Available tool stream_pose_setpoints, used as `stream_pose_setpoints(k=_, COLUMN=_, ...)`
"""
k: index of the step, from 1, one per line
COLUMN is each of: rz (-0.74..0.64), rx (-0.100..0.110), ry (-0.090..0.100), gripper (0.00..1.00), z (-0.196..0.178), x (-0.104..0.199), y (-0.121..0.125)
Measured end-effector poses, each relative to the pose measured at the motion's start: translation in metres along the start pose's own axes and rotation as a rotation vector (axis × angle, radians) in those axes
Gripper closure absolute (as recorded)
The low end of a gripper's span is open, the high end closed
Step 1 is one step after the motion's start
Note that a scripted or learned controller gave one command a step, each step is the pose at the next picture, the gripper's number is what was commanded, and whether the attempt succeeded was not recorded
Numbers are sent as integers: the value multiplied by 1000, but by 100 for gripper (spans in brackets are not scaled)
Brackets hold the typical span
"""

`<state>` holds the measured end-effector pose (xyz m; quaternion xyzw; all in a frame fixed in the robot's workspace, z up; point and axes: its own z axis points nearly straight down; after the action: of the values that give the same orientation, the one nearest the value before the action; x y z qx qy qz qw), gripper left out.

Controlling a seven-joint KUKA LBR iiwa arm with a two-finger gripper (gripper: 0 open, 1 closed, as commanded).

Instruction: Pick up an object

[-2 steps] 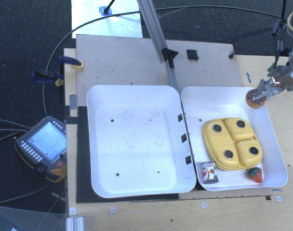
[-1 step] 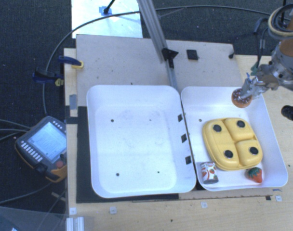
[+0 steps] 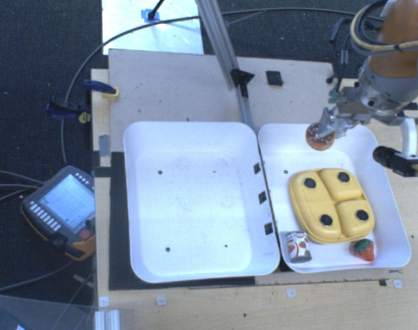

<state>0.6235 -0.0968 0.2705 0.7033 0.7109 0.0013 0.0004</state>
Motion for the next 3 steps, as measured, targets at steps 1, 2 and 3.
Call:
stream_pose_setpoints(k=1, rz=1, rx=1, ry=0, gripper=100, z=18, x=49, y=6)
stream_pose_setpoints(k=2, rz=1, rx=-1, ry=0, gripper=100, z=14, x=98, y=13)
stream_pose_setpoints(k=3, rz=1, rx=0, ry=0, gripper=100, z=33, x=150, y=23)
